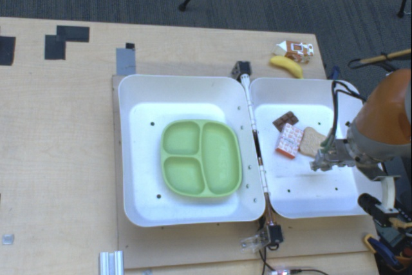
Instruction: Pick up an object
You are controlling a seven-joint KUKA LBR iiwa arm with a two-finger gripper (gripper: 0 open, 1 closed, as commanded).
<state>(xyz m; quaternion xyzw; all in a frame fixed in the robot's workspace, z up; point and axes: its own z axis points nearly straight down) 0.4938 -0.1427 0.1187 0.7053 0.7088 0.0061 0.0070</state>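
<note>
The right bin [302,199] holds a small brown block [285,119], a red-and-white patterned packet [290,140] and a tan slice like toast [312,142], all close together in its upper middle. My gripper [324,161] hangs low over the right bin, just below and right of the tan slice, under the orange band [386,116] of the arm. I see nothing between its fingers.
The left bin [138,138] carries a green three-compartment plate [201,158]. Beyond the right bin, on the bench, lie a yellow banana [286,66] and a small orange-and-white packet [297,48]. Cables and clips sit along the bins' front edge.
</note>
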